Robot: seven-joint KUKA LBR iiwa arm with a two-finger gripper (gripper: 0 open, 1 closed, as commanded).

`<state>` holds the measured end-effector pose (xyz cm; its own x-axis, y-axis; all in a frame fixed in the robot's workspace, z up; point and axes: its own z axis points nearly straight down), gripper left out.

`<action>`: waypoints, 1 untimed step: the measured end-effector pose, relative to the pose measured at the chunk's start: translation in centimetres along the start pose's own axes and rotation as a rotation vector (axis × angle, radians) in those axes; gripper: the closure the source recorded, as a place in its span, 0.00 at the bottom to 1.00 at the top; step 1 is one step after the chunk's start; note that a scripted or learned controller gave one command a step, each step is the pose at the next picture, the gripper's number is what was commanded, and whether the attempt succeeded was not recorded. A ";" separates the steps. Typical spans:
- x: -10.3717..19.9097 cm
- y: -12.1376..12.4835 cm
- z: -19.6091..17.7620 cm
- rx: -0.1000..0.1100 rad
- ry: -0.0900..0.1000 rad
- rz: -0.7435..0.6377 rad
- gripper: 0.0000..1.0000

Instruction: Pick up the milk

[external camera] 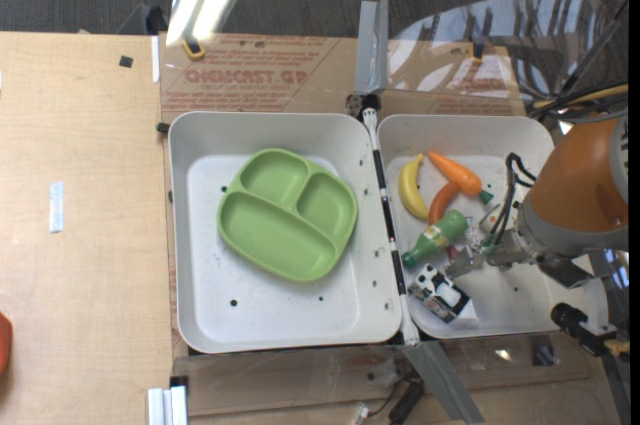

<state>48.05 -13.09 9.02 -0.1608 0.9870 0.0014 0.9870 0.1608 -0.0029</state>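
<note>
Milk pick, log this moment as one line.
milk: lying in right bin, near corner | gripper: low over bin, beside bottle | grasp: not seen | plate: left bin

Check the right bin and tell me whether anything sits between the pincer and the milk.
Nothing visible stands between them. The milk, a black-and-white carton, lies at the right bin's front-left corner, and the pincer hangs just behind and to its right. The green bottle lies close behind the carton, beside the pincer rather than in the path.
</note>
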 end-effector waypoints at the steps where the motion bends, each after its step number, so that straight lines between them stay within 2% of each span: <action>1: 2.7 0.3 -0.3 -0.009 -0.011 -0.071 0.00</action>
<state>47.93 -10.33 9.33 -0.2308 0.9730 -0.0101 0.9730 0.2309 0.0060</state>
